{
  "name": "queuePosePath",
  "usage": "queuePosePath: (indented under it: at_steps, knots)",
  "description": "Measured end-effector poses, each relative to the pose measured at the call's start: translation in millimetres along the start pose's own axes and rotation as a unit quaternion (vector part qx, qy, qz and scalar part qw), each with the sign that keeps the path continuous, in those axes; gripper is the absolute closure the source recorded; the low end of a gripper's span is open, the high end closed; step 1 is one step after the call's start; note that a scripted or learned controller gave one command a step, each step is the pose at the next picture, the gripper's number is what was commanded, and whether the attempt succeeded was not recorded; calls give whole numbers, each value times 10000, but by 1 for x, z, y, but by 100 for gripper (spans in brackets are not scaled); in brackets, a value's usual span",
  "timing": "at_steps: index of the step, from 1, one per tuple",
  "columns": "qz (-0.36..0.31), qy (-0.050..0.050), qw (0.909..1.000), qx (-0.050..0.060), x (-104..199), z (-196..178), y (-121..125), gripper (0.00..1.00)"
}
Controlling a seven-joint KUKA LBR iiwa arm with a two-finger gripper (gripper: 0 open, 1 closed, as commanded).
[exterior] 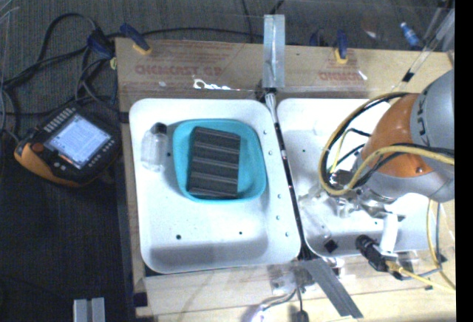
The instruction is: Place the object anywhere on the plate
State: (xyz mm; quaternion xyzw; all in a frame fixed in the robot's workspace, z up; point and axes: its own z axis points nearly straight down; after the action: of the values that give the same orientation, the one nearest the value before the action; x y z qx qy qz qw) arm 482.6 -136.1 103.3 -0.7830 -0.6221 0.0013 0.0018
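Ridged block (215, 161) centred on blue plate (253, 165), rims clear; fingers' state indiscernible.

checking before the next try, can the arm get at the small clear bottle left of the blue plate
Probably yes. The clear bottle lies in the left bin, beside the blue plate and uncovered from above. The arm sits over the right bin and must cross the plate and its dark ridged block.
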Motion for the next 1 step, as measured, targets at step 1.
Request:
queuePosePath:
  at_steps: [1]
  knots:
    - [-187,-19,9998,-17,127,-303,-29,0]
